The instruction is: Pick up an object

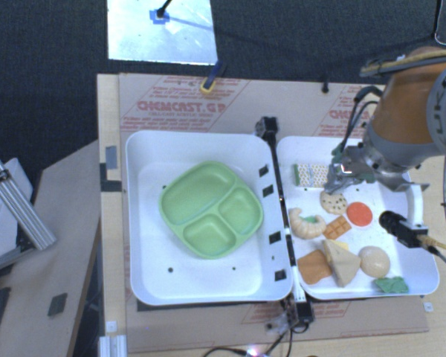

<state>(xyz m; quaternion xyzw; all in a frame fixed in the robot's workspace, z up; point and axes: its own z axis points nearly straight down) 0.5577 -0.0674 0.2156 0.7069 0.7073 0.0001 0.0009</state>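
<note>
**Q:** Nearest the lens, what sat along the front edge?

**A:** Left bin [145, 222] front wall came closest, on a cardboard sheet [186, 99] with red print. Inside it: a green plate [210, 209] with three sections, tilted diagonally, roughly centred. Black clips ran down the divider [276, 192] between the two bins.

**Q:** And the right bin?

**A:** Right bin [424, 270] held all the small toy food. Left to right: a shrimp [306, 224] by the divider, an orange wedge [314, 266] in front of it, touching a tan cheese slice [340, 262]. Behind them, a dotted white block [311, 174] near the back wall, a cookie [332, 201], a waffle square [337, 227] just beside the shrimp. Then a red-orange disc [359, 214], a beige egg [374, 261], a green leafy bit [390, 284] in the front right corner.

**Q:** Gripper?

**A:** Gripper [345, 168] hung over the back of the right bin, between the dotted block and the cookie, just above the cookie. Arm [412, 114] came in from the right, orange band showing. Couldn't tell whether the fingers were wide or narrow; the wrist hid them from this angle. Nothing was visibly between them.

**Q:** Anything else?

**A:** A black cylinder [398, 227] stuck out over the right side of that bin, cable trailing off right. A shiny metal sheet [162, 21] lay on the dark floor behind the bench.
</note>
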